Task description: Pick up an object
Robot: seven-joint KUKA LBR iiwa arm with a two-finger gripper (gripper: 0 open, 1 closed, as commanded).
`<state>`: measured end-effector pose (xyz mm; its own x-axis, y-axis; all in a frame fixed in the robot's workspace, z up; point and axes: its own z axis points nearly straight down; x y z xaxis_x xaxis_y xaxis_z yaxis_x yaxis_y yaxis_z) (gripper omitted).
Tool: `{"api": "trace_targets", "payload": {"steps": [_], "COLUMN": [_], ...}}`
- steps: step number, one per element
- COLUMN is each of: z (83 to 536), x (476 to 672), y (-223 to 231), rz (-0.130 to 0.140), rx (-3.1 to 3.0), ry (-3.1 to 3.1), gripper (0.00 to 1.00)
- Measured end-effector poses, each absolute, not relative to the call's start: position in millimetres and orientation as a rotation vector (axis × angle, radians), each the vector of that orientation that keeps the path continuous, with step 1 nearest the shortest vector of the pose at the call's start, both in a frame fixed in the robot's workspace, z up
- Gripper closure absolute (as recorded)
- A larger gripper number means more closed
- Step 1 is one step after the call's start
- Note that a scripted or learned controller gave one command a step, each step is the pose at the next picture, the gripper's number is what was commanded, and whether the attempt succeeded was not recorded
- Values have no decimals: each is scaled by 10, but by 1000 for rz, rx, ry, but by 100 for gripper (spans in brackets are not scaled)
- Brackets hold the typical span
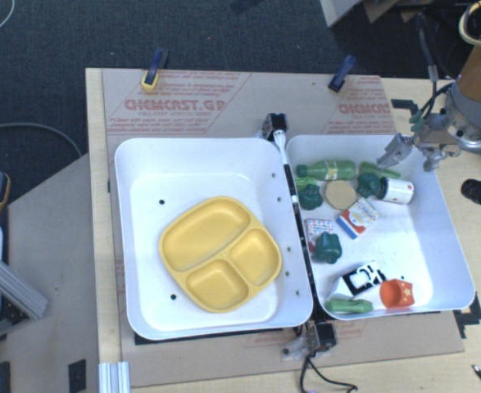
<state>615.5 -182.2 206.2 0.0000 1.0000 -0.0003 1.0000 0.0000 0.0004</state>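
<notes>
Hovering over the right bin point(453, 244), my gripper point(412, 150) spreads wide, holding nothing; the whole pick remains.

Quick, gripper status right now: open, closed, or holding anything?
Gripper: open, nothing between its fingers, above the right bin's far edge.
</notes>
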Motion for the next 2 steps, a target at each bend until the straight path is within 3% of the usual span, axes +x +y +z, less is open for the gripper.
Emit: {"api": "trace_targets", "payload": {"steps": [2], "z": [1172], "x": [6186], "y": [-1791], "rz": [-1], "rx": [2221], "ry": [2222], "gripper": [0]}}
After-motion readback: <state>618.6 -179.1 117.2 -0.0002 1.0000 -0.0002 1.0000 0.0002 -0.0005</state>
